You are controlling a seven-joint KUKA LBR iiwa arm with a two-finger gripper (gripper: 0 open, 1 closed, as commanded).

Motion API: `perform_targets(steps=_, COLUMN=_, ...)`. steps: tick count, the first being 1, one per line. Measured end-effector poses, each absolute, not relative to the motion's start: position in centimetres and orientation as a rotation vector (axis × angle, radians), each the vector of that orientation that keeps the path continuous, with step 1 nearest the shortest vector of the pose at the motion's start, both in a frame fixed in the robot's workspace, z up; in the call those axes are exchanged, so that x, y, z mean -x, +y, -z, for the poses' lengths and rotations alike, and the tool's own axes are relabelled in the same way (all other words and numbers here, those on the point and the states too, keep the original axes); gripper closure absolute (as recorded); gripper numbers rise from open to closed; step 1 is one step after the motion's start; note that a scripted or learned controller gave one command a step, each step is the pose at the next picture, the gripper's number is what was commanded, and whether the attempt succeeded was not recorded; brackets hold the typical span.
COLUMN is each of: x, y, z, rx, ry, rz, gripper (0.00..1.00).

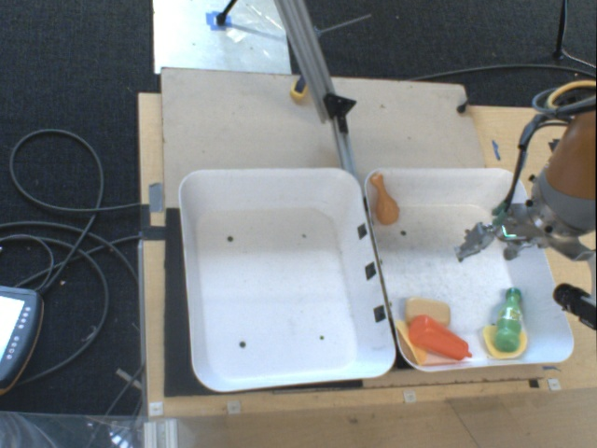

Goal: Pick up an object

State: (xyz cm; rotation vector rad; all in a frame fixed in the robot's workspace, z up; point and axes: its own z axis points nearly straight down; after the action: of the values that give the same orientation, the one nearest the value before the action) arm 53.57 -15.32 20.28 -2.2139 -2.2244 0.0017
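Down at the near edge of the right-hand shallow white bin (560,343) you've got the pickable stuff bunched together: an orange carrot-shaped toy (438,338) lying partly over a tan bread-slice-looking piece (428,310), and off to the side a green plastic bottle (508,317) resting on a yellow curved piece (505,346). A brownish drumstick-shaped toy (383,202) sits alone by the far corner next to the divider. Your claw (476,241) hangs over bare floor in the middle of that bin, nothing between its fingers, and honestly I cannot tell how wide it's set, it's just a small grey blur. If it drops straight down you'll likely close on nothing. Go for the carrot and you may drag the tan piece along or jam into the bin wall; the bottle looks like it'd roll. The grey-and-orange arm (571,171) is cut off by the frame. The left white bin (196,203) doesn't matter here.
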Motion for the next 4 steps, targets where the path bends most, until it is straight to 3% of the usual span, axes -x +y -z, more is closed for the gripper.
perform_targets(steps=1, x=-53.7, y=-15.3, z=-20.5, rx=2.218, ry=-2.226, rz=0.002, gripper=0.0)
perform_targets(steps=4, x=-53.4, y=-14.5, z=-8.9, rx=2.219, ry=-2.22, rz=-0.001, gripper=0.0)
